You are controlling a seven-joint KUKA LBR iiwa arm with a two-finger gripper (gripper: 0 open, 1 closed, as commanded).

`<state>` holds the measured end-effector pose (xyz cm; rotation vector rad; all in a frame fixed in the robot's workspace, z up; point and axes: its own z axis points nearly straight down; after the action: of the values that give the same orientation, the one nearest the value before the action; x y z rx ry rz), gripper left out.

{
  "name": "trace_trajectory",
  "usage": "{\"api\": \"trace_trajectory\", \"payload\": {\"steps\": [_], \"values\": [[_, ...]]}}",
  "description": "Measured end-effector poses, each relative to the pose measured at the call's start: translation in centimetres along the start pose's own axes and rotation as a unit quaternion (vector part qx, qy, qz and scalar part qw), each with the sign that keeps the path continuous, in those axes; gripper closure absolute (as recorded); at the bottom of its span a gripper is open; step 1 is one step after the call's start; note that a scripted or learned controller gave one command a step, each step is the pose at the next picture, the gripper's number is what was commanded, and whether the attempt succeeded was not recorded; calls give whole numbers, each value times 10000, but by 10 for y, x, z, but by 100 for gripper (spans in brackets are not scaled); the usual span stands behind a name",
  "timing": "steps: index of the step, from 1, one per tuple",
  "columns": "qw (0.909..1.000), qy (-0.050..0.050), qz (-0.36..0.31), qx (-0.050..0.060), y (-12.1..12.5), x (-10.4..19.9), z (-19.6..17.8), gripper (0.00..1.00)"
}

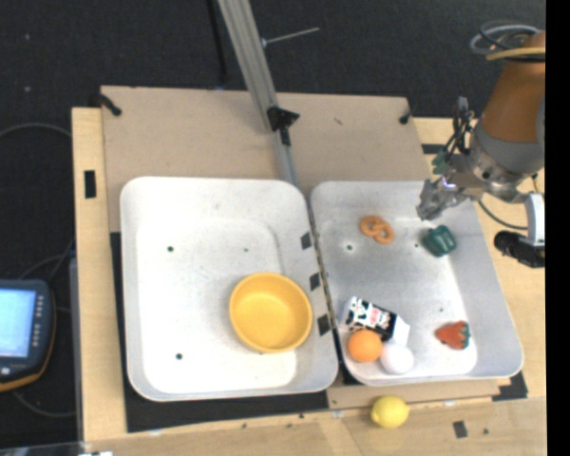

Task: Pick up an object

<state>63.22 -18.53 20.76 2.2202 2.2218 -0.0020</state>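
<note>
The green pepper (440,240) lies at the far right of the right bin (413,278), just below the gripper (434,204). Whether the jaws are wide or narrow I cannot tell; nothing shows between them.

arm (513,112): orange band over a grey, rounded wrist section
cables: thin dark leads on the wrist, just above the gripper (435,200)
gripper: small, grey metal, blurred
top: grey ring-shaped rim above the orange
</note>
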Motion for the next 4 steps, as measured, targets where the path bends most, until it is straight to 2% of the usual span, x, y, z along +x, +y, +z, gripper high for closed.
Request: {"api": "trace_trajectory", "payload": {"steps": [1,3,4], "values": [[10000,15,-34,-19,10,50,-14,100],[10000,12,-11,-5,27,155,-12,100],[10000,14,-30,3,27,206,-8,100]]}}
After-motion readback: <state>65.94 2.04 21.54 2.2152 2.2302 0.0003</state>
